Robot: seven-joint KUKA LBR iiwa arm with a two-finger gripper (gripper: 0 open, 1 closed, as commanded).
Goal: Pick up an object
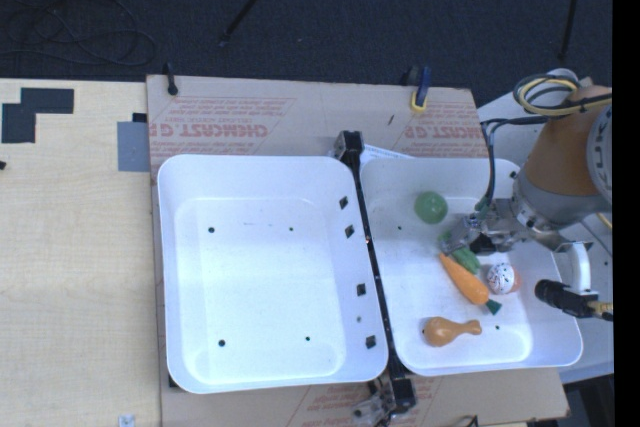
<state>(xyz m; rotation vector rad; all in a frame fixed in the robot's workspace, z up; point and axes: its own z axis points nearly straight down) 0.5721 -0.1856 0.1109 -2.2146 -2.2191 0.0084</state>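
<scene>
The right bin (pixel 400 315) holds a green ball (pixel 431 207), an orange carrot with a green top (pixel 465 277), a small white ball with red marks (pixel 499 277) and a tan gourd-shaped toy (pixel 449 331). My gripper (pixel 468 235) hangs low over the right bin, just above the carrot's green top and right of the green ball. Nothing shows between its fingers, and their spread is too small to read.
The left bin (pixel 170 215) lies beside the right one, with a black divider (pixel 362 255) between them. Both rest on a cardboard sheet (pixel 260 120) held by clamps at the back. Cables and a black fitting (pixel 565 297) sit at the right.
</scene>
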